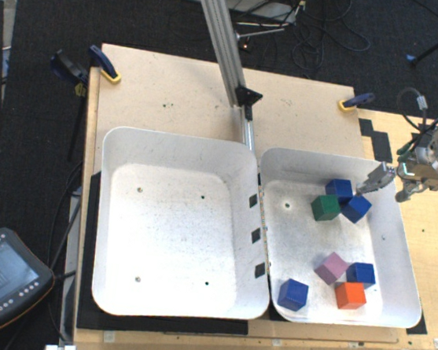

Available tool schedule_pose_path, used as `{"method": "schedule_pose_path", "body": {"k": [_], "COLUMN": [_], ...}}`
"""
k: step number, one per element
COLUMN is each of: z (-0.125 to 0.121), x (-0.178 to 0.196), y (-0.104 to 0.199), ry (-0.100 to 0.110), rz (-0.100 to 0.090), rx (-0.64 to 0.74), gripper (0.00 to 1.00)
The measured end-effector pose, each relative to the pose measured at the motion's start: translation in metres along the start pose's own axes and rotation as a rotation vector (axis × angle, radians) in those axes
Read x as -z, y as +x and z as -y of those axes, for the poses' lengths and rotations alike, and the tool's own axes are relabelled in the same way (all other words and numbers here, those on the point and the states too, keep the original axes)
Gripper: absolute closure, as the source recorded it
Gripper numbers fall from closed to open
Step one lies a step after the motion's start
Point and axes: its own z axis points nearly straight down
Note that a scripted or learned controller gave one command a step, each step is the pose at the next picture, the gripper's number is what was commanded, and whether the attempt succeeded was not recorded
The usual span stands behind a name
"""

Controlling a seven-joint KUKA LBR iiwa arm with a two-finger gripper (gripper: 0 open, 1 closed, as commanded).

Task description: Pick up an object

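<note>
Seven cubes are sitting in the right bin (399,256): two blue cubes (347,199) touching a green cube (326,208) in the upper part; a lilac cube (332,266), another blue cube (361,273) and an orange cube (350,294) clustering lower right, one blue cube (293,293) lying apart. The gripper (388,181) is hovering at the right edge of the frame over the bin's upper rim, gripping nothing; jaw opening cannot be told
</note>
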Motion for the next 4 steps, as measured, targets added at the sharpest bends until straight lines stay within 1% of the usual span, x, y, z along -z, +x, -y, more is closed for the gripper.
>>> {"method": "schedule_pose_path", "body": {"k": [1,2,3,4], "z": [-0.001,0.006,0.003,0.003], "x": [0.003,-0.044,-0.089,-0.142], "y": [0.000,0.005,0.009,0.010], "ry": [-0.004,0.001,0.000,0.001], "rz": [0.002,0.000,0.000,0.000], "rx": [0.002,-0.001,0.000,-0.001], "gripper": [0.00,0.00,0.00,0.00]}}
